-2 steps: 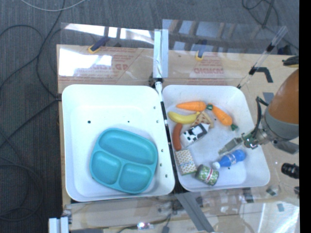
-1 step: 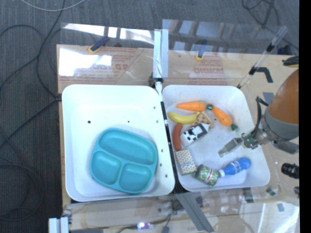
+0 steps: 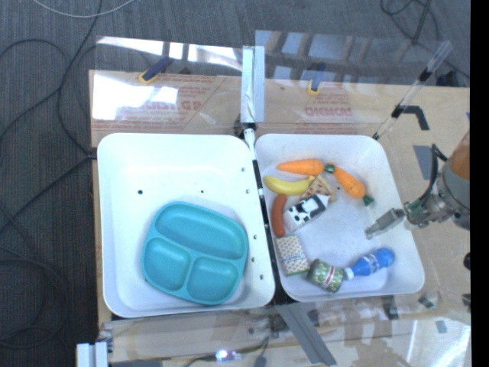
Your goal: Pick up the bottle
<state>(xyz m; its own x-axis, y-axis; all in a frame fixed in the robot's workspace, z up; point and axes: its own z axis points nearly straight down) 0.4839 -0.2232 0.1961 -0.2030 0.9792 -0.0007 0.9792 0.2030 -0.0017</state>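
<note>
Blue bottle (image 3: 372, 264) in right bin (image 3: 397, 197), teal tray (image 3: 196, 252) in left, fingers' state unclear

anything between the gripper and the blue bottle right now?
Nothing visible. The gripper sits over the right white bin, and bare bin floor separates it from the blue plastic bottle below it. The green patterned can lies on the bottle's far side.

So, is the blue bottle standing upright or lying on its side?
Lying on its side. The blue bottle rests lengthwise on the floor of the right bin, its white neck pointing toward the green can.
</note>
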